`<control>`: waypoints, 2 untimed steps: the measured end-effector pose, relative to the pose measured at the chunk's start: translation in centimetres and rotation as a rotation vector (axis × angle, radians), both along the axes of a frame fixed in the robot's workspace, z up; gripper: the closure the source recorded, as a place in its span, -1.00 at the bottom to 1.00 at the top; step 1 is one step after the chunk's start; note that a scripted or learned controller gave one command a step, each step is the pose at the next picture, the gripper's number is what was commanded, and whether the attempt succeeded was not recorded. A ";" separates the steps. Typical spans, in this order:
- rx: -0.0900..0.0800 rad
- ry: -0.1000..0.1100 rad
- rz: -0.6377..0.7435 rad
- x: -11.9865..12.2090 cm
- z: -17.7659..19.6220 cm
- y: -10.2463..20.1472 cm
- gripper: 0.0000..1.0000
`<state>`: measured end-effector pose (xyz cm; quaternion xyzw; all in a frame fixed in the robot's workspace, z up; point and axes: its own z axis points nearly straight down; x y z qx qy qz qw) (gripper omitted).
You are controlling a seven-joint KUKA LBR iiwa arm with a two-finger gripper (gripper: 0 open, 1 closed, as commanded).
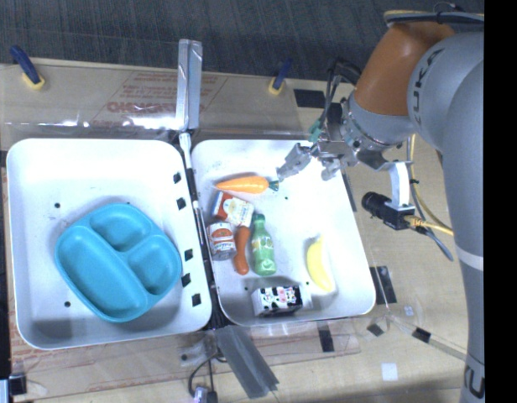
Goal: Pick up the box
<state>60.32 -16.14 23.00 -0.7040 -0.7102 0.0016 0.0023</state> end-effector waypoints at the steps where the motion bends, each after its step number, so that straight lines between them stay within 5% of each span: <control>1: 0.000 0.001 0.082 -6.8 -9.6 6.2 -1.00; 2: -0.016 -0.045 0.206 -8.6 -12.1 5.8 -1.00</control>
